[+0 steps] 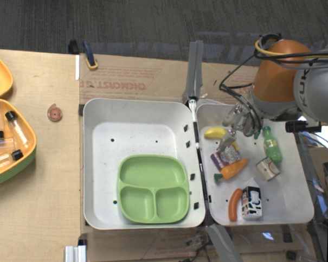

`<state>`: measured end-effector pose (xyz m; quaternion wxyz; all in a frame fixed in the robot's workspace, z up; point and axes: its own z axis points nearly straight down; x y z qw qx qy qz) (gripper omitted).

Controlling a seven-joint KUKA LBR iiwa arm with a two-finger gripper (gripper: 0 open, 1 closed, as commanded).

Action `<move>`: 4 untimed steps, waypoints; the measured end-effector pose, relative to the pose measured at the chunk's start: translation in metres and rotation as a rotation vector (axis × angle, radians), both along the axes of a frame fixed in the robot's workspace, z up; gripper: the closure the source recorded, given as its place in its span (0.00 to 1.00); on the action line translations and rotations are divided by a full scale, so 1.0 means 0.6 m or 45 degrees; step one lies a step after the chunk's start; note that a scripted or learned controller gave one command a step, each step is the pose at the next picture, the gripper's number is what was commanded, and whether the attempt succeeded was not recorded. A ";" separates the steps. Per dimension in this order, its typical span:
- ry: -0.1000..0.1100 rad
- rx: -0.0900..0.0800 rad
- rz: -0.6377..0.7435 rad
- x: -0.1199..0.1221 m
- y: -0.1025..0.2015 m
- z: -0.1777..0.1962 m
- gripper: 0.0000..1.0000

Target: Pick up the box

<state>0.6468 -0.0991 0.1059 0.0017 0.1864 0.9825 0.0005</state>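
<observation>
A black-and-white box (pixel 252 203) lies near the front edge of the right bin (pixel 290 214). Beside it on the left is a red sausage (pixel 234 204). A smaller white and brown box (pixel 267 168) sits further back, just below a green bottle (pixel 271 145). My gripper (pixel 238 125) hangs over the back part of the right bin, above a yellow banana (pixel 214 133) and a purple and silver packet (pixel 228 155). It is well apart from both boxes, and nothing shows in its grasp.
An orange carrot (pixel 233 169) lies in the middle of the right bin. The left bin (pixel 99 125) holds a green divided plate (pixel 153 188). A yellow tray with vials (pixel 6 142) sits at the bench's left edge. The arm and its cables (pixel 280 67) cover the bin's back right corner.
</observation>
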 end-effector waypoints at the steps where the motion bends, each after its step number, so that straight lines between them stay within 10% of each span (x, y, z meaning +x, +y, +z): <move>1: -0.002 -0.001 -0.377 -0.010 -0.206 0.056 0.00; 2: 0.000 0.002 -0.205 -0.173 -0.203 0.024 0.00; 3: -0.003 -0.002 0.156 -0.039 -0.157 0.171 0.00; 4: 0.000 0.000 -0.102 -0.081 -0.174 0.035 0.00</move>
